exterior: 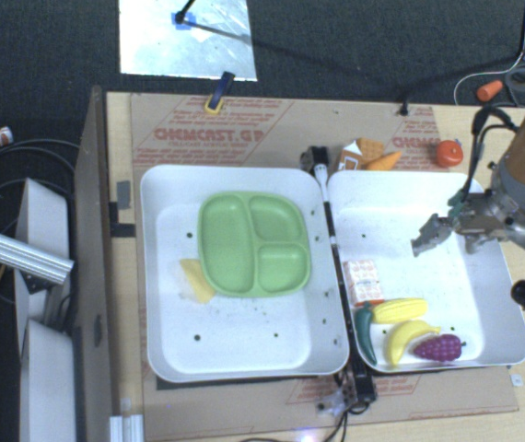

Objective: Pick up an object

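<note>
Approach step: pincer [426, 239] hovers over the right bin [493, 274], nothing gripped; can't tell if it's apart or together. Targets sit at the bin's near edge: two bananas [401, 325], purple grapes [438, 346], small packet [363, 279]. Next: shift toward them, descend.

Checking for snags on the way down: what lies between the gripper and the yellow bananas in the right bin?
Camera view: bare white bin floor between gripper and bananas; a small printed packet sits off to the left.
</note>
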`<state>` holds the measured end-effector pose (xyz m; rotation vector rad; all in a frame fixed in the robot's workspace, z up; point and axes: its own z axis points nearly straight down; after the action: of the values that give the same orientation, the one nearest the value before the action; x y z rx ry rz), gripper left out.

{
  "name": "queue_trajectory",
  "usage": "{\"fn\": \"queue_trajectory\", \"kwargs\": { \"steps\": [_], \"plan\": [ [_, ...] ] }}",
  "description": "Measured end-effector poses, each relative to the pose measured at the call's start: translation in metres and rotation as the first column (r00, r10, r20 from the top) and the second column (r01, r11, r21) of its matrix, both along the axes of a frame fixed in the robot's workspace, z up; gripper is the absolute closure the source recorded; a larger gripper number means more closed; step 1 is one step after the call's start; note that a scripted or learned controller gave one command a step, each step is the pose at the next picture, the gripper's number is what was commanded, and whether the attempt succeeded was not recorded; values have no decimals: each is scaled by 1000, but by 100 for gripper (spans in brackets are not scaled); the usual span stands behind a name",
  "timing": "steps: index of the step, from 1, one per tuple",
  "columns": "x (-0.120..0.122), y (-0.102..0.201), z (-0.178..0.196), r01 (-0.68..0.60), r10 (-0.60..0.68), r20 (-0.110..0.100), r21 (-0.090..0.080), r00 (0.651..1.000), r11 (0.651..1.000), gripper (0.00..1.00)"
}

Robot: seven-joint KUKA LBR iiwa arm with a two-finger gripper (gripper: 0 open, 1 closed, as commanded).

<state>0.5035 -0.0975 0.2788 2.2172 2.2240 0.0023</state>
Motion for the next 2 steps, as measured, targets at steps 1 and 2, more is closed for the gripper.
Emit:
{"fn": "queue_trajectory", "kwargs": {
  "steps": [1,2],
  "plan": [
    [7,70,-100,-7,7,-10,4,1000,1000,0],
    [8,65,-84,1,-1,1,0,1000,1000,100]
  ]
}}
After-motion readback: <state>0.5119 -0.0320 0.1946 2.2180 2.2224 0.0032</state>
